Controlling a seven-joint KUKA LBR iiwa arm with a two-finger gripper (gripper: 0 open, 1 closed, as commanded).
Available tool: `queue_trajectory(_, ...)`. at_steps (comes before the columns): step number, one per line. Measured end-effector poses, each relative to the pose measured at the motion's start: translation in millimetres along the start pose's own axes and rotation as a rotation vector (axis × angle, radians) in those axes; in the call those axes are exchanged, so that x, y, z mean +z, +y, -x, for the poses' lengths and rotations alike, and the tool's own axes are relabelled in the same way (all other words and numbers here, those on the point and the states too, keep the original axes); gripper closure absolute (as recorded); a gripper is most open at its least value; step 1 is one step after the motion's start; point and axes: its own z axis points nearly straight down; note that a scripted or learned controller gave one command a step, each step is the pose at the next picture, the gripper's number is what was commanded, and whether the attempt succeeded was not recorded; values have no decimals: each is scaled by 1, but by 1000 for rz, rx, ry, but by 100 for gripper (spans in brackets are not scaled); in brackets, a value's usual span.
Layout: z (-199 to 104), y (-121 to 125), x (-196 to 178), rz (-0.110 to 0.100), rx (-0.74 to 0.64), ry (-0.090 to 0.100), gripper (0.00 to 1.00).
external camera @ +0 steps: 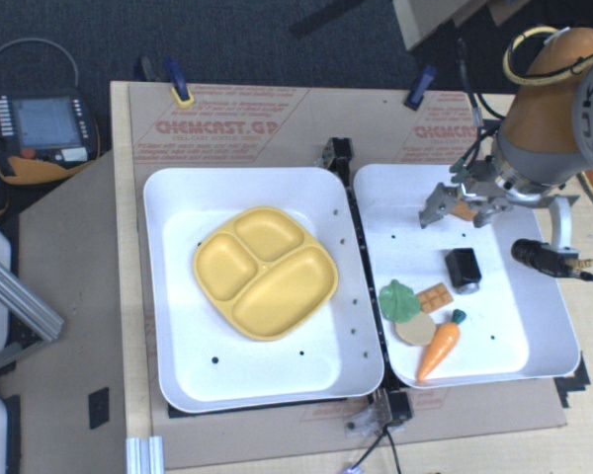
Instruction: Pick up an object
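Carrot [438, 349] lies by right bin [534, 358] front rim, touching the toy cluster; bare floor surrounds block [464, 269]. Gripper [459, 208], jaws spread with nothing between, hovers just behind block.

I've got one fixed camera, mounted above the desk [277, 126], looking down at a slant. Mid-range: both white bins fill the centre, left bin [168, 265] at 9 o'clock, right bin [534, 344] at 3. Arm [549, 117] enters from 2 o'clock.
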Motion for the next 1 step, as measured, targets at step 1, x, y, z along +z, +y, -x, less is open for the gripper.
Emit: queue_trajectory(1, 2, 0, 60, 3, 1, -1, 0)
